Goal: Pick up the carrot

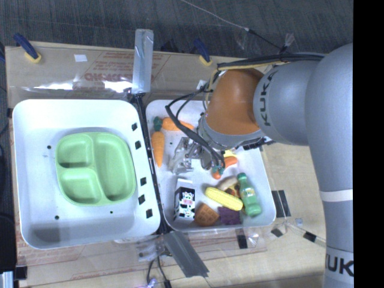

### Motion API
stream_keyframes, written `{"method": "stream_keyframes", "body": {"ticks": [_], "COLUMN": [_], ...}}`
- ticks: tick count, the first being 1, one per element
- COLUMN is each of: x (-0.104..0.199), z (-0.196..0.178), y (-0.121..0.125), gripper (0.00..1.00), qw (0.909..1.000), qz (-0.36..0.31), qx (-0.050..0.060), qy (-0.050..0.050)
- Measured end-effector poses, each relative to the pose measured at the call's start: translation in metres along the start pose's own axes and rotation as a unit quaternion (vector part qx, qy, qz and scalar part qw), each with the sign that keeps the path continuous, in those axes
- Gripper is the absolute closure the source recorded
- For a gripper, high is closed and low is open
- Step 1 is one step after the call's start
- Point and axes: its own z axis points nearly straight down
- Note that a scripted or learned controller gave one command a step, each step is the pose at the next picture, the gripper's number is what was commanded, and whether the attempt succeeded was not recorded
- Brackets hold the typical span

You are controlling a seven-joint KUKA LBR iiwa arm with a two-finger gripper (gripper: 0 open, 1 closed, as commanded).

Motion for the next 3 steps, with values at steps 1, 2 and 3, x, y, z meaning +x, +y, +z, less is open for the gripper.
{"method": "stream_keyframes", "body": {"ticks": [1, 2, 3], "x": [-0.001, -0.002, -0.004], "z": [-0.011, -0.021, -0.032], "y": [0.001, 0.002, 0.003], "gripper": [1.0, 1.0, 1.0], "qw": [1.0, 1.0, 1.0], "qz": [-0.003, -0.005, -0.006], "qx": [0.0, 0.0, 0.0], "qy": [-0.001, -0.002, -0.004]}}
